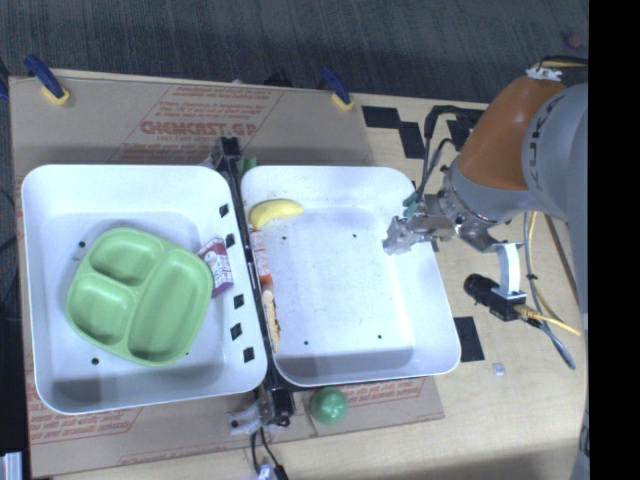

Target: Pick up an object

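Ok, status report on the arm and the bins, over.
Gripper over right bin's right rim, nothing between its fingers. Banana in that bin's far-left corner, untouched. Green tray and packet in left bin. Path to banana open.

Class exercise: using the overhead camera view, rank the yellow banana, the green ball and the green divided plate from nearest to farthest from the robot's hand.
Measured from the hand:
1. Yellow banana, at the top left corner of the right bin.
2. Green ball, on the cardboard below the right bin.
3. Green divided plate, in the left bin.
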Robot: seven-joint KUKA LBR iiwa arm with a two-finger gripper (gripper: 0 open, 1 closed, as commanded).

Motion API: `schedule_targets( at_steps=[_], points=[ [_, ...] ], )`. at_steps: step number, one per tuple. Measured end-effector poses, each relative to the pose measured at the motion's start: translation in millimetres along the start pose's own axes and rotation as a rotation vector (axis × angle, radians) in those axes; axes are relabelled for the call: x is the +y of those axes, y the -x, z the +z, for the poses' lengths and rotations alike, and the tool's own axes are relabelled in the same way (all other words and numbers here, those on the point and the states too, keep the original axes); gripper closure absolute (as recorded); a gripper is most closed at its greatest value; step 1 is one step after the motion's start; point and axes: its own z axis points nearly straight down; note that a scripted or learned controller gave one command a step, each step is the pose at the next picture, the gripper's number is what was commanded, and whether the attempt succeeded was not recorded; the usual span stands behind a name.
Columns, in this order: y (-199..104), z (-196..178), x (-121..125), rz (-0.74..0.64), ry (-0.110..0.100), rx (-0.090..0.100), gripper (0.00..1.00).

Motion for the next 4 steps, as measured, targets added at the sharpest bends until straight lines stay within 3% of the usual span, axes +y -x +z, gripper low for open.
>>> schedule_targets(
  at_steps=[1,2,4],
  points=[
    [-21.6,-29.5,-45.5,0.0,-0.001,0.001,1.0],
    [-21.5,-29.3,-45.6,0.0,-0.001,0.0,0.0],
    [-21.6,-29.3,-45.6,0.0,-0.002,0.0,0.0]
  ],
)
